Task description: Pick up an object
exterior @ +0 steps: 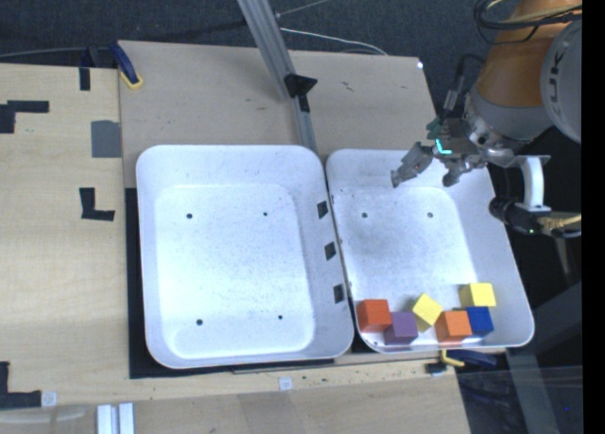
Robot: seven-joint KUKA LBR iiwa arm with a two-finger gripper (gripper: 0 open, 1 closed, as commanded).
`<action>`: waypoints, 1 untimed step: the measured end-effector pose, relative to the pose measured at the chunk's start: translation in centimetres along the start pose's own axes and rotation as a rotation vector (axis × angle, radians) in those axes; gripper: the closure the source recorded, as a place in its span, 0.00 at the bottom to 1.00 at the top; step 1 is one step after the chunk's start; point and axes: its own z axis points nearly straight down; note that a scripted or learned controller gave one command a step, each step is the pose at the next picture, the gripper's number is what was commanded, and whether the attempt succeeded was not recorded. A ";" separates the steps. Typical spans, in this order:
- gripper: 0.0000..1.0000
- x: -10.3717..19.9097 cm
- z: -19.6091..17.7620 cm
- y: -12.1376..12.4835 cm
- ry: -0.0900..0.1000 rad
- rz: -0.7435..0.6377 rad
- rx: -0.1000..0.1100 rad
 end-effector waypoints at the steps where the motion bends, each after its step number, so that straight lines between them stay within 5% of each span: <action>1: 0.00 0.4 13.1 3.4 -0.001 0.001 0.008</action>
